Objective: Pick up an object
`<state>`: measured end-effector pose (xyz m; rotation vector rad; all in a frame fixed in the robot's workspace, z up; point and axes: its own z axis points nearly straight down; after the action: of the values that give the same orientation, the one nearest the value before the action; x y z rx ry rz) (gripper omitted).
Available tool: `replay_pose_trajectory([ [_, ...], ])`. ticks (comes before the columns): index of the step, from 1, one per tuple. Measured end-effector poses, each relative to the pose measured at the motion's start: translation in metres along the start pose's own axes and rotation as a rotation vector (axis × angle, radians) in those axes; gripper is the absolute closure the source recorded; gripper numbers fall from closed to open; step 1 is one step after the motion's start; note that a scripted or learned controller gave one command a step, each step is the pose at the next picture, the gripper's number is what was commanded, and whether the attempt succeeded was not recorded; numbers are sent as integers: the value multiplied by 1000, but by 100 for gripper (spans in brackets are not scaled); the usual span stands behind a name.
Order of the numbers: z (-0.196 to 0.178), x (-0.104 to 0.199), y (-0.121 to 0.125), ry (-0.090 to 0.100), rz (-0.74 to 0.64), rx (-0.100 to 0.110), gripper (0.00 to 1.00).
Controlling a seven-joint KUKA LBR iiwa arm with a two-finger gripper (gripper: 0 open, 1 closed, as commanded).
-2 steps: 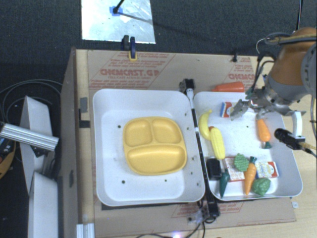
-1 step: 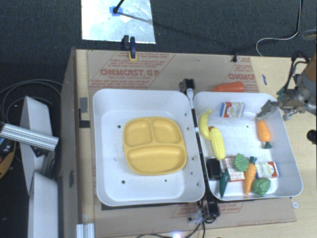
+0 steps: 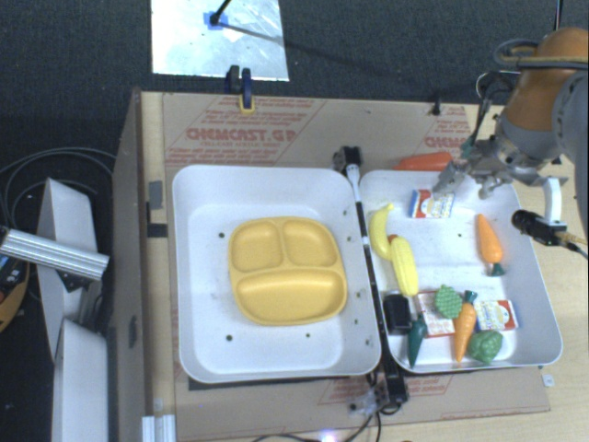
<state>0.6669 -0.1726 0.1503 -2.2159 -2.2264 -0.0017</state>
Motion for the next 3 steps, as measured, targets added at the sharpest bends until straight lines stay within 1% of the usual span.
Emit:
replay_pose_trajectory([
  [1,-20,-3,3,-3,-1,-4,0],
  [2,-25,-22,2,-3,3,-3,0],
  [3,-11,-34,2,-3,3,-1,0],
])
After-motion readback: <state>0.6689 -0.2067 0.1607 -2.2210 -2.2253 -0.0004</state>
